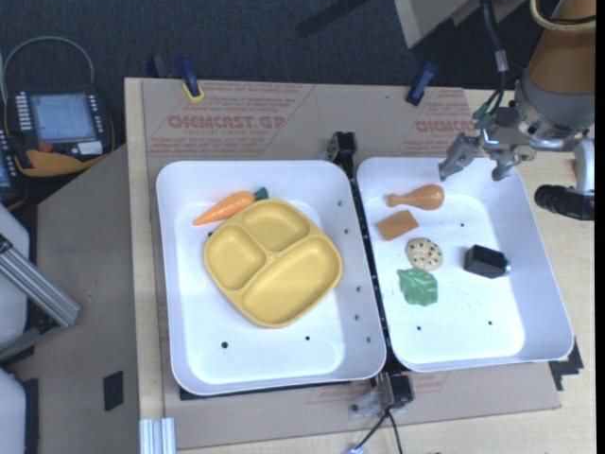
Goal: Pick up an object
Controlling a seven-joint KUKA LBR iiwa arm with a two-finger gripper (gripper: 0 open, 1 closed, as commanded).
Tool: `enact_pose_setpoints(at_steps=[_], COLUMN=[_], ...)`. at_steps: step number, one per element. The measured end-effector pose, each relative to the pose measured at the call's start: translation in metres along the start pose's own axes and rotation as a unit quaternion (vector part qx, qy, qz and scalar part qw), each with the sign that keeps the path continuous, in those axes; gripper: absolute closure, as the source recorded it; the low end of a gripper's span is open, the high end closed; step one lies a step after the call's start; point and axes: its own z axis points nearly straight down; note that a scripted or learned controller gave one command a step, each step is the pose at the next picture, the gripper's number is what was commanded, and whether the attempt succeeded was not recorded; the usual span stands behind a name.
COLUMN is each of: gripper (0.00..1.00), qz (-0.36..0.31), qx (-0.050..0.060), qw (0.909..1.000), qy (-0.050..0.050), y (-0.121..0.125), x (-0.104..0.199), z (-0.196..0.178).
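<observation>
Nearest camera: shallow white plastic left bin [189, 348], holding yellow divided plastic plate [272, 261] and orange toy carrot [225, 206] at plate's upper left. Shallow white right bin [529, 329] beside it on desk: tan toy drumstick [418, 197], orange-brown flat slab [397, 224], speckled round cookie [423, 253], green leafy piece [418, 287], small black block [486, 261]. Claw [480, 163] spread open, empty, hovering over right bin's far edge, near drumstick. Approach step, apparently; nothing gripped. Next: descend over drumstick, likely target, close on narrow handle end.
</observation>
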Motion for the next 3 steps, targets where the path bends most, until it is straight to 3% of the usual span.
enact_pose_setpoints(at_steps=[2, 3], gripper=[0.00, 0.00], qz=[0.000, 0.000], qx=[0.001, 0.000], qw=[1.0000, 1.0000], qy=[0.000, 0.001], y=[-0.002, 0.000], x=[0.011, 0.012], z=[0.117, 0.151])
